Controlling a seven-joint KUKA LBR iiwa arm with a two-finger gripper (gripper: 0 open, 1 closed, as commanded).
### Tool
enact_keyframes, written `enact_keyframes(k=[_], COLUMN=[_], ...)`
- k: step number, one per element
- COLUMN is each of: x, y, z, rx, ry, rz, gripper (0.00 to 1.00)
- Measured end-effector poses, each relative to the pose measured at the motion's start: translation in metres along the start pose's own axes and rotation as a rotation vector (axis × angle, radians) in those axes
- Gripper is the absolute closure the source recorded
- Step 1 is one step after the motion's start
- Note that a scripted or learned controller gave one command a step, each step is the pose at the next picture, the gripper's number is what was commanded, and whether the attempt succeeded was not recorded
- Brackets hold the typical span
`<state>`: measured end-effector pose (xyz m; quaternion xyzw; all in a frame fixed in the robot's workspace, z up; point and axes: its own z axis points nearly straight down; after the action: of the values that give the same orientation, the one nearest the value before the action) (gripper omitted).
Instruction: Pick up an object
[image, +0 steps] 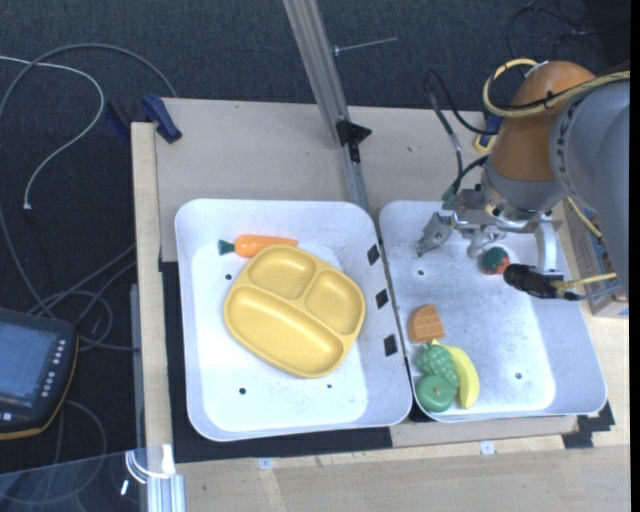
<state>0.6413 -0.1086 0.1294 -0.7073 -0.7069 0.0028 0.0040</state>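
You see the arm bent down over the far end of the right bin (560, 395), its gripper (462, 232) low above the floor; I cannot tell its state. Toy food (445, 372) lies at the bin's near left corner, well apart

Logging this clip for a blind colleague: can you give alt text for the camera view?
A grey and orange arm's end effector hangs over the right bin, far from the toy food clustered at that bin's near left corner. In the left bin lie a yellow divided plate and a toy carrot.
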Motion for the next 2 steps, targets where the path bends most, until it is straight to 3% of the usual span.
enact_keyframes(k=[1, 2], x=[0.001, 0.001], y=[-0.001, 0.001], z=[0.039, 0.025], rx=[-0.002, -0.009], ry=[0.000, 0.000], rz=[-0.001, -0.001], gripper=[0.00, 1.00])
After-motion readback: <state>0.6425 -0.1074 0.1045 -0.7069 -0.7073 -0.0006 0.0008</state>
